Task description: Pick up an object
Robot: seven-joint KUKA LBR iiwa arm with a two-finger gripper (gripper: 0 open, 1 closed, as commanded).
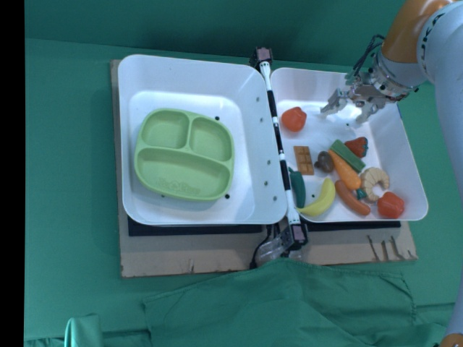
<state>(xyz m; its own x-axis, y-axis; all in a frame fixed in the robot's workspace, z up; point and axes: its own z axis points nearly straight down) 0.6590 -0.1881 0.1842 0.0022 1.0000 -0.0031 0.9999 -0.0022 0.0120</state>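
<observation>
The right white bin [405, 157] holds several toy foods: a red tomato [293, 118], a brown waffle bar [304, 160], a mushroom [324, 162], a carrot [345, 170], a strawberry [357, 147], a shrimp [374, 181], a sausage [351, 198], a red pepper [391, 205], a banana [320, 201] and a green chili [296, 185]. My gripper [349, 111] hangs over the far part of this bin, right of the tomato and above the strawberry. It is open, with its fingers spread and nothing between them.
The left white bin [246, 85] holds a light green divided plate [185, 152]. A black-and-white bar [278, 136] runs between the two bins. Green cloth [289, 302] lies bunched in front of the bench.
</observation>
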